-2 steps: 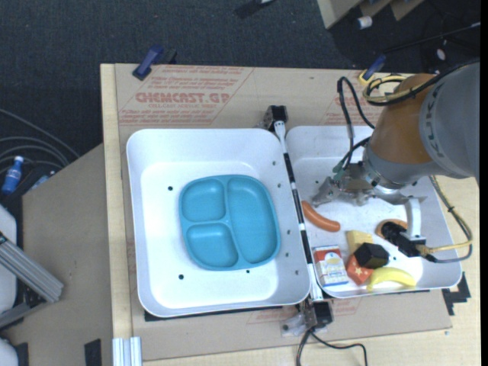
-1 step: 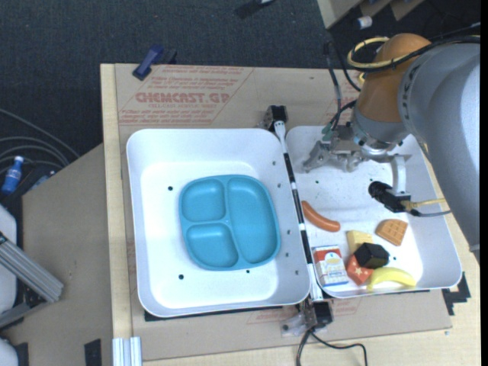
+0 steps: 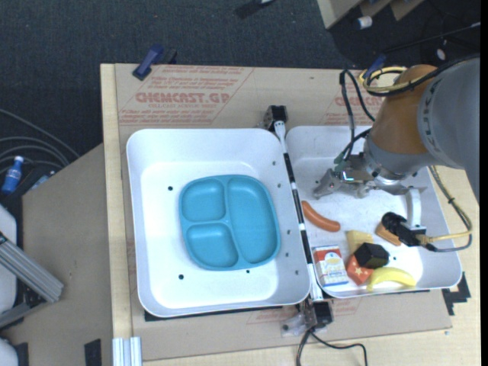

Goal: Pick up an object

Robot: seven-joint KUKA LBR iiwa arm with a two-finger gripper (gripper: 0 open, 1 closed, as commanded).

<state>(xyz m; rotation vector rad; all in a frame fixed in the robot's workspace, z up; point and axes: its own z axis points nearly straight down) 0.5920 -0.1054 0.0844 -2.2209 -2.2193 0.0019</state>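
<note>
The gripper (image 3: 335,183) hangs low over the right bin (image 3: 305,143), just above the hot dog (image 3: 320,216); the blue tray (image 3: 229,221) sits left of that sausage

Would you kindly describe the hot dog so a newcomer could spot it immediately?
Look in the right-hand white bin, near its left wall. The hot dog lies there slantwise, apart from the toys clustered lower down. It is the one long, orange-red, sausage-shaped piece, unlike the yellow banana.

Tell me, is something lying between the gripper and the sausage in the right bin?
Nothing visible does. The gripper is over the right bin, and the sausage lies just below it in the view, with bare white floor between them. The milk carton and banana lie farther off.
</note>
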